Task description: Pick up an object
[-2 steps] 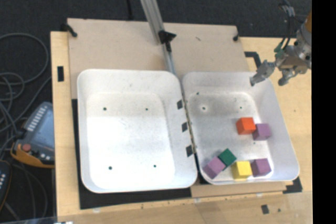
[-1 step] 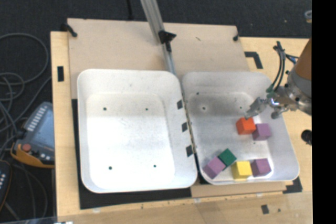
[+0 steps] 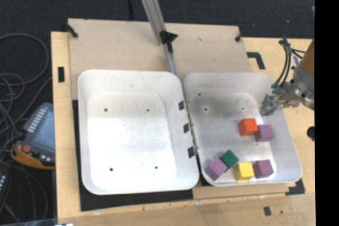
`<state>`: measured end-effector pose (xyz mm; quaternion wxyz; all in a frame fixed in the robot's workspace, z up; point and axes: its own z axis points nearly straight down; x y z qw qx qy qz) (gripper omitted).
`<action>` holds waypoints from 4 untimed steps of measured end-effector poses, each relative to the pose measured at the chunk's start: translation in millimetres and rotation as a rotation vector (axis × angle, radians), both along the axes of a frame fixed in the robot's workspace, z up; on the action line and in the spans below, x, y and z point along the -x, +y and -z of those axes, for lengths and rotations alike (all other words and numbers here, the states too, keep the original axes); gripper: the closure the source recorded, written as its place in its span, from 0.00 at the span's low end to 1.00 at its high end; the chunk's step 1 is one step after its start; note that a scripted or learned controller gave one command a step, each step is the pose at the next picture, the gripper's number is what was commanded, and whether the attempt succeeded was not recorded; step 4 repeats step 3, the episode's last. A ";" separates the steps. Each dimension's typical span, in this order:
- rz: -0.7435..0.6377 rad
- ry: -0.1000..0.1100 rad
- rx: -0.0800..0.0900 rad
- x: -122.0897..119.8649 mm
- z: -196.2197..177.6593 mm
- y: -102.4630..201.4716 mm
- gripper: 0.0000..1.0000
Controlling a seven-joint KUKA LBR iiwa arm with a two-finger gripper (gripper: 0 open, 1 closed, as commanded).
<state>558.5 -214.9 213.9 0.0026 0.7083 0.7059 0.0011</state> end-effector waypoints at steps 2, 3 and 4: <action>-0.009 0.009 -0.003 -19.2 65.9 48.4 0.00; -0.008 0.000 -0.001 1.5 94.3 17.5 0.00; -0.008 0.000 -0.001 1.5 94.3 17.5 0.00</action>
